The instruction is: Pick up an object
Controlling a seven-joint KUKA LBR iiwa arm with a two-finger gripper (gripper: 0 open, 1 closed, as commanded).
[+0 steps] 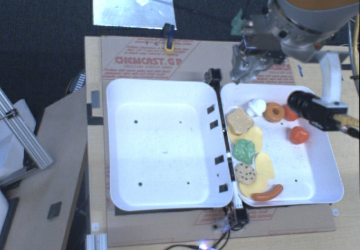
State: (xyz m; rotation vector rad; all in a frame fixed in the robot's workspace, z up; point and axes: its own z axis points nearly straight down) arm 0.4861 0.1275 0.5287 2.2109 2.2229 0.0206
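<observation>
Overhead, my jaws (pixel 247 69) hang above the right bin's (pixel 320 164) far edge, their opening impossible to tell, while the light, rigid-looking toy doughnut (pixel 274 112) invites an across-ring pinch.

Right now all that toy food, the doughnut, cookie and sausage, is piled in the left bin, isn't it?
Not quite: the camera view shows the doughnut, cookie and sausage in the right bin, not the left bin.
</observation>
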